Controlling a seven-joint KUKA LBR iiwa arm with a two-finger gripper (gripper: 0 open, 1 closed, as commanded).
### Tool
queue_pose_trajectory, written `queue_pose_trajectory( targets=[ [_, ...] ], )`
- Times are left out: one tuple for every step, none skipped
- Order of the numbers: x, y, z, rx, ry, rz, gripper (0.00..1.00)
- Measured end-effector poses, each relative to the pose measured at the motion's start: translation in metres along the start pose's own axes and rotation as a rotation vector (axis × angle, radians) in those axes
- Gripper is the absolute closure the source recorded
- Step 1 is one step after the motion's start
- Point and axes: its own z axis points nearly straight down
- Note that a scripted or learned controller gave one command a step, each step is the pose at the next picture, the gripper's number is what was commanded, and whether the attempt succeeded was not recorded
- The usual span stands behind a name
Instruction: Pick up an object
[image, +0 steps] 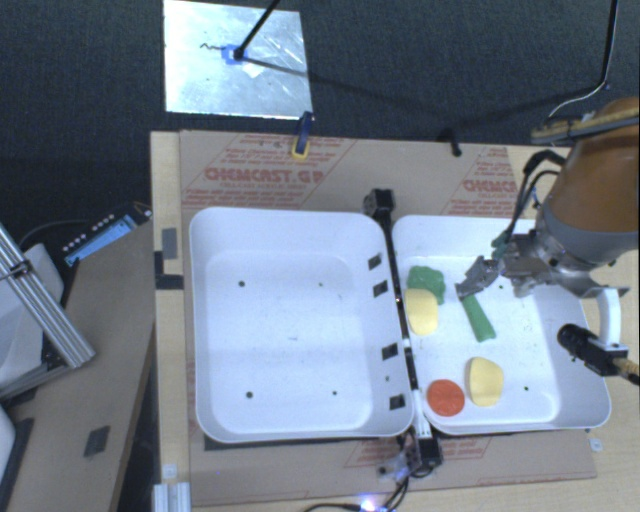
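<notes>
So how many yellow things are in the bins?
2. One yellow piece lies near the right bin's left wall, touching the green lump. The other yellow piece sits nearer the front, beside the red disc. The arm could be hiding more.

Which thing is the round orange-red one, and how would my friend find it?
Look in the right white bin, along its near edge. The flat round orange-red disc lies close to the divider, just left of a pale yellow lump. Nothing else there is red.
</notes>
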Motion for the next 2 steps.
queue_pose_trajectory(
  targets=[
    [0.000,0.001,-0.011,-0.003,0.000,-0.002,1.00],
    [-0.025,0.030,-0.139,-0.015,-0.004,-0.002,1.00]
  ],
)
